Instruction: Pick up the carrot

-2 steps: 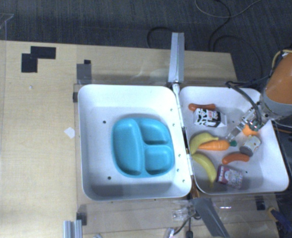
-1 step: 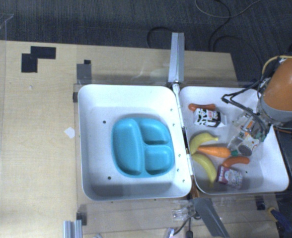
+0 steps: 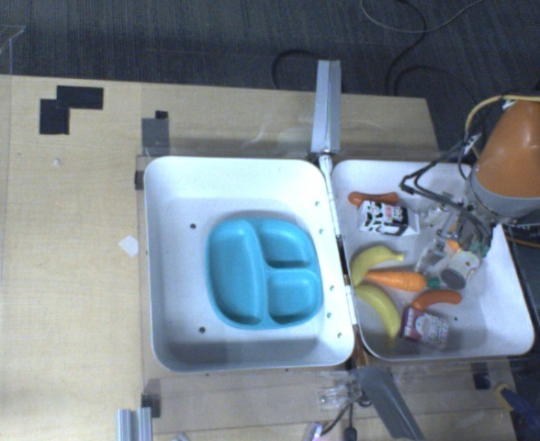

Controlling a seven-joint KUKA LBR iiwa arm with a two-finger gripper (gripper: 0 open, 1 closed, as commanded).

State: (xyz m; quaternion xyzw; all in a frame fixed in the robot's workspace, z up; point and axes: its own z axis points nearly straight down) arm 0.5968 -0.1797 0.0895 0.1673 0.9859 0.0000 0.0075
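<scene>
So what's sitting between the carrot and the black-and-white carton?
A yellow banana lies across that stretch in the camera view, with the carton above it and the carrot below.

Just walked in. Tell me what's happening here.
The arm reaches into the right bin, with its gripper down close by the carrot. The carrot lies on the bin floor between two bananas and is not lifted. The left bin holds a blue tray.

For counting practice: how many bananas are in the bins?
2, both in the right bin: the far banana behind the carrot, the near banana in front. The arm may hide more.
</scene>
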